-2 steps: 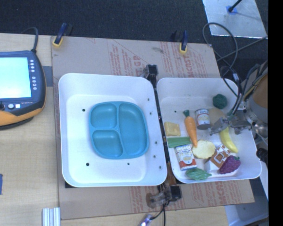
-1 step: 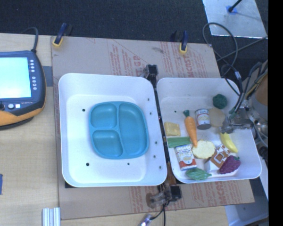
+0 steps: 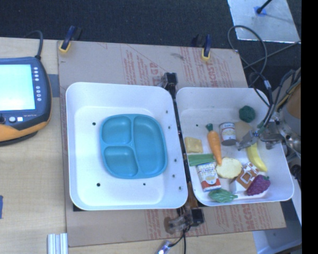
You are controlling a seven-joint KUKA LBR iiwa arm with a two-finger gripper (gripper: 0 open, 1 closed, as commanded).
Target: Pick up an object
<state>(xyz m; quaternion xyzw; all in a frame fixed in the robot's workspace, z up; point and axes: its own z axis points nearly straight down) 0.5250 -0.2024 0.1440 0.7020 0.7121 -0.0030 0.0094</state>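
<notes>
The right bin (image 3: 201, 102) holds several small items. Among them are an orange carrot (image 3: 214, 145), a small can (image 3: 228, 133), a dark green ball (image 3: 247, 112), a yellow banana (image 3: 256, 158), purple grapes (image 3: 258, 185), a pale round slice (image 3: 229, 169), a red-and-white packet (image 3: 208, 175) and a green leafy piece (image 3: 221, 196). My gripper (image 3: 257, 136) reaches in from the right edge. It hangs low over the bin's right side, just above the banana and right of the can. Nothing is visibly between its tips.
The left bin (image 3: 79, 142) holds a blue divided plate (image 3: 133, 145). A tablet-like pendant (image 3: 16, 97) lies at the far left of the bench. Cables (image 3: 254, 52) loop behind the right bin. Clamps (image 3: 206, 46) hold the cardboard sheet at the back.
</notes>
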